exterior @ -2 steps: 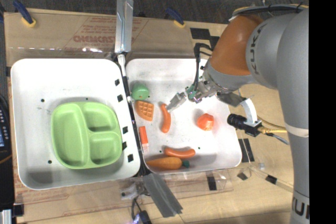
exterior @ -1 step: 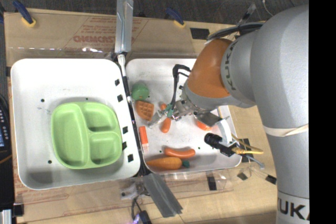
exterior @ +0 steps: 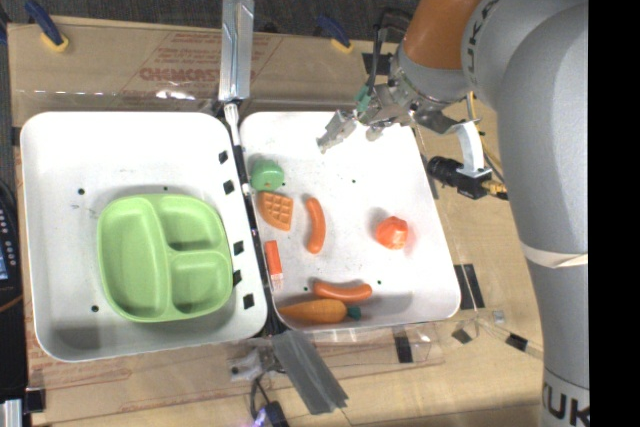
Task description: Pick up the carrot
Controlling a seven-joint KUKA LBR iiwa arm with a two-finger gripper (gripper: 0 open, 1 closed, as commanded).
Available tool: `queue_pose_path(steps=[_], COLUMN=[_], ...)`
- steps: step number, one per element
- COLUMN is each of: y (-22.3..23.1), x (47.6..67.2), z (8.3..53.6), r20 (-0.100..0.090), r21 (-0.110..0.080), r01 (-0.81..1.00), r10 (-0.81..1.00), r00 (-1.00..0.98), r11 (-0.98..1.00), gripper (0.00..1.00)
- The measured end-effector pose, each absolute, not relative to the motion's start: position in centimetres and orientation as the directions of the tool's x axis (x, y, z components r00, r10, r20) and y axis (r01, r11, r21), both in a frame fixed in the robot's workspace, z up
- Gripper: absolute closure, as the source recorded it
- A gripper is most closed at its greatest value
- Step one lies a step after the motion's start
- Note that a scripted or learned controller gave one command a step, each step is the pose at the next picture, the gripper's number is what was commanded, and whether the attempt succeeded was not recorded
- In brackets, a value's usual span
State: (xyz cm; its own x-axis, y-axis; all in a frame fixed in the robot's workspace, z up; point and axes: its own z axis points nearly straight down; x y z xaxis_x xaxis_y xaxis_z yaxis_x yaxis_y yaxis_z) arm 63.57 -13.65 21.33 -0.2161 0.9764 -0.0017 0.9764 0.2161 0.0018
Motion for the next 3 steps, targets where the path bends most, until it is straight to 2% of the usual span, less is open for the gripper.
queue_pose_path(steps=[1, 2, 3], y=[-9.7, -10.1, -13.7], x=[60.1, 53.0, 63.1], z=[9.7, 9.8, 9.9], r20=[-0.002, -0.001, -0.003], r21=[0.006, 0.008, 0.012], r01=[0.967, 0.973, 0.999], r10=[0.967, 0.973, 0.999], r00=[-0.254, -0.231, -0.047], r11=[0.254, 0.231, 0.047], gripper=[0.00, 0.00, 0.00])
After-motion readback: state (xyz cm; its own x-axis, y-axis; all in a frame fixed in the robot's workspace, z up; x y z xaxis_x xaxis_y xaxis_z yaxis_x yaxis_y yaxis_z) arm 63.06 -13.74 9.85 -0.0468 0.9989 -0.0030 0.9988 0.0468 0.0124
